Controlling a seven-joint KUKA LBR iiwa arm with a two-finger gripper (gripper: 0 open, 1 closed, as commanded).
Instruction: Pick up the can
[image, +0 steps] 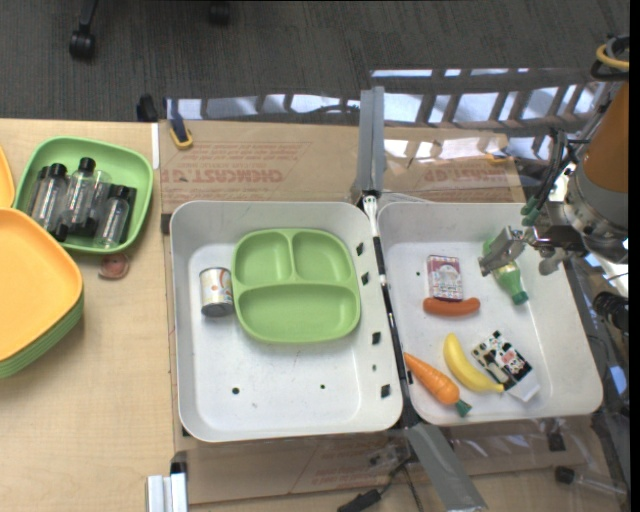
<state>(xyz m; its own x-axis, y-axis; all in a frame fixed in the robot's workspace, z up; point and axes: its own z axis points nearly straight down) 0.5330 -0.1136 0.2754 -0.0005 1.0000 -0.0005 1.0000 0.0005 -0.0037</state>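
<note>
The can (215, 292) is small and silver with a printed label. It lies on its side in the left bin (285, 400), touching the left edge of a green divided plate (297, 284). My gripper (522, 258) hangs over the upper right part of the right bin (560, 395), far to the right of the can. Its fingers (497, 256) stand open, with nothing gripped between them. A green bottle-like item (514, 284) lies just beneath and in front of the gripper.
The right bin also holds a small red and white packet (443, 272), a sausage (451, 306), a carrot (434, 379), a banana (468, 365) and a cow-patterned box (503, 362). On the bench at the left are a green tray of bottles (85, 195) and stacked orange plates (35, 295).
</note>
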